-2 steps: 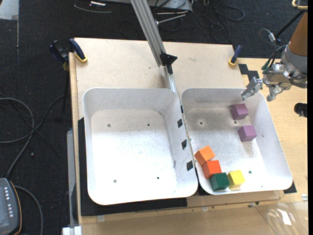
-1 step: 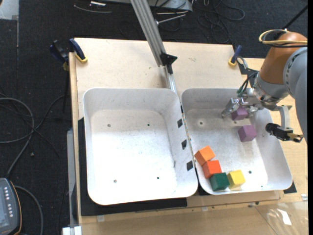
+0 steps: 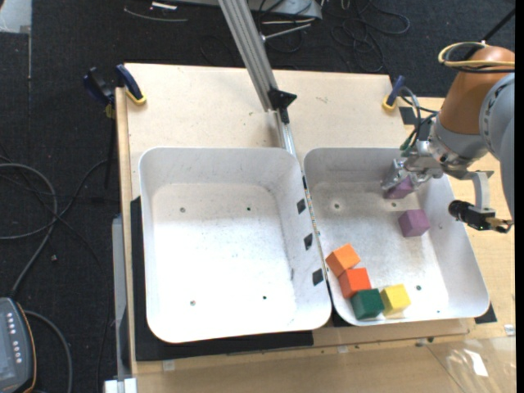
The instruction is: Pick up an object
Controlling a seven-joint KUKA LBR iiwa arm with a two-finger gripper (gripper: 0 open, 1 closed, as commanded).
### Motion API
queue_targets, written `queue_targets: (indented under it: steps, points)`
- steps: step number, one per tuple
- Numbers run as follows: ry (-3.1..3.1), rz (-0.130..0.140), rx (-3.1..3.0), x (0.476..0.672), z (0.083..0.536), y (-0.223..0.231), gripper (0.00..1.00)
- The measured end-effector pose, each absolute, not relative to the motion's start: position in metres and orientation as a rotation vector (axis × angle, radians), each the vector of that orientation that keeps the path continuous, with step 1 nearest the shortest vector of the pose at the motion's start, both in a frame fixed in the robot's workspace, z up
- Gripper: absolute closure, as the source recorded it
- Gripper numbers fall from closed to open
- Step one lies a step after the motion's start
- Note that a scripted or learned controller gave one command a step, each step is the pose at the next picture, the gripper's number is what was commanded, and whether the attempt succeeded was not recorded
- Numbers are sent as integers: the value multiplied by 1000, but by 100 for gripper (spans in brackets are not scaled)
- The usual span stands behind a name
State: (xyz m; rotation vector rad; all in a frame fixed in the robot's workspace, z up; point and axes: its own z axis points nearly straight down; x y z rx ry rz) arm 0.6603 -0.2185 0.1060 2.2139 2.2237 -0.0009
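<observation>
My gripper (image 3: pixel 400 179) hangs over the far part of the right bin (image 3: pixel 458 301), reaching in from the right. A small purple block (image 3: pixel 399 189) sits between its fingertips, and the fingers look shut on it. A second purple block (image 3: pixel 413 222) lies on the bin floor just below and to the right of the gripper. Near the bin's front left lie an orange block (image 3: pixel 343 259), a red block (image 3: pixel 354 281), a green block (image 3: pixel 368 303) and a yellow block (image 3: pixel 395 298), packed close together.
The left bin (image 3: pixel 155 219) stands beside the right one, their rims touching at the middle. A slanted metal rail (image 3: pixel 250 43) runs from the top down to the bins' shared edge. Clamps sit on the bench's far corners (image 3: pixel 123 80).
</observation>
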Motion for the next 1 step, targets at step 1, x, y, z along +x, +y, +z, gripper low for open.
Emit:
queue_targets:
  steps: [1]
  points:
    - [2233, 3, 2213, 657, 103, -138, 100]
